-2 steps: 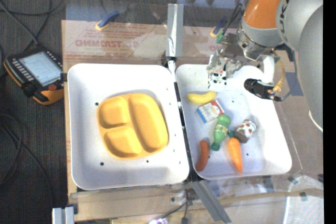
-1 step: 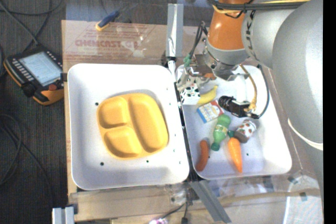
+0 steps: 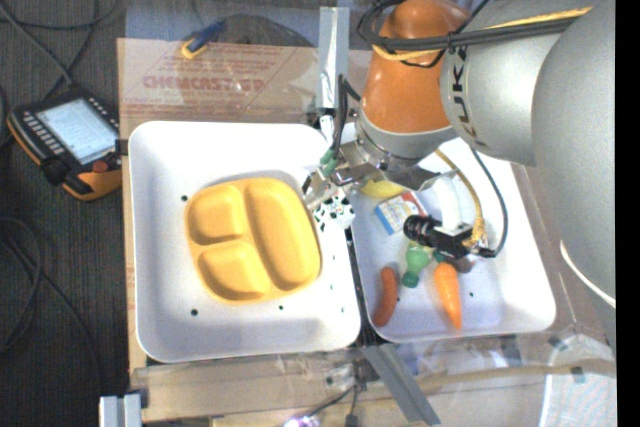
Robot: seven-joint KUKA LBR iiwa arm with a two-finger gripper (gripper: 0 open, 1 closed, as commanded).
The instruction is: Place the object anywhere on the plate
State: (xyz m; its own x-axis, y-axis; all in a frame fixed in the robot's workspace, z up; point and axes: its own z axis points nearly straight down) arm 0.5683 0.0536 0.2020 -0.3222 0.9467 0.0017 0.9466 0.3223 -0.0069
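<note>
A yellow divided plate [image 3: 255,237] lies in the left bin [image 3: 160,315], with nothing on it. My gripper [image 3: 328,198] hangs low over the wall between the two bins, just right of the plate's upper right corner. A small black-and-white speckled piece [image 3: 336,209] sits right under it; whether that piece is held, I cannot tell. In the right bin [image 3: 520,305] lie an orange carrot [image 3: 448,296], a red-orange sausage-shaped piece [image 3: 386,295], a green piece [image 3: 415,265], a yellow piece [image 3: 379,187] and a blue-white packet [image 3: 398,212].
The orange-banded wrist [image 3: 415,65] and grey arm cover the upper part of the right bin. A black cable end [image 3: 437,234] with yellow wire hangs over that bin's middle. A pendant [image 3: 70,140] lies left of the bench.
</note>
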